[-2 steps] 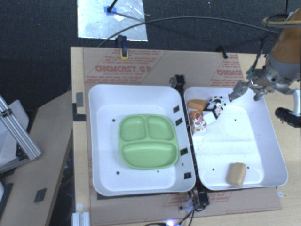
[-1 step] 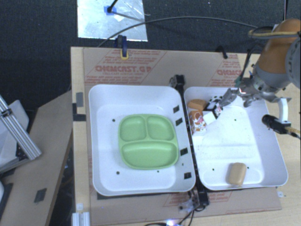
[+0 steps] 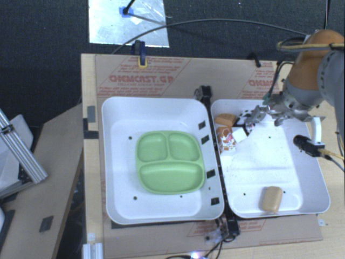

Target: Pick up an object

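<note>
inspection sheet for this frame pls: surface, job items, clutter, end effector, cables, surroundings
Surface: two white bins side by side, left bin and right bin, on a brown board.
Job's things: tan block at right bin's near edge; brown item and red-and-white packet at its far-left corner.
Clutter: green divided tray in left bin.
End effector: low over right bin's far-left corner, beside the brown item; grip not discernible.
Cables: black cable arcing above the board toward the arm.
Surroundings: foil sheet on dark floor; metal rail at left.
</note>
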Action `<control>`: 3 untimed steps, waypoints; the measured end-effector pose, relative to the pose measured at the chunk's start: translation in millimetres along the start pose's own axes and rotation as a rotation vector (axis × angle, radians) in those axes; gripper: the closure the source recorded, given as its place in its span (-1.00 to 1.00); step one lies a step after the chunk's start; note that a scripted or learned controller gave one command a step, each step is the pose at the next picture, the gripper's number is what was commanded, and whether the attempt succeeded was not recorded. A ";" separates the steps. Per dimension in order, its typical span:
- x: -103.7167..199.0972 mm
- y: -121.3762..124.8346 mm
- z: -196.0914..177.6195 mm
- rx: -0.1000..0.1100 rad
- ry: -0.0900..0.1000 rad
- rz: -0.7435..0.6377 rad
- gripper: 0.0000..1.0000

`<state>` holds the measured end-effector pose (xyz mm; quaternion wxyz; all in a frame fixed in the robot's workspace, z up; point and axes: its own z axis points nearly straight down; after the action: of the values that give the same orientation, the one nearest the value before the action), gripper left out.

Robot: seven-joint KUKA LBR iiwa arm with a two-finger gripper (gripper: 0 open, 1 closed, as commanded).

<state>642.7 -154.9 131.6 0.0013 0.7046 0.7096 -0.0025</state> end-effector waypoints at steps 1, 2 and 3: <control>-1.6 0.7 -1.5 -0.006 -0.002 0.002 -1.00; 2.6 3.1 -12.8 -0.012 0.006 -0.001 1.00; 6.3 7.3 -57.9 -0.008 0.004 0.000 1.00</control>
<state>650.1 -148.2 189.5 0.0027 0.7045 0.7097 0.0017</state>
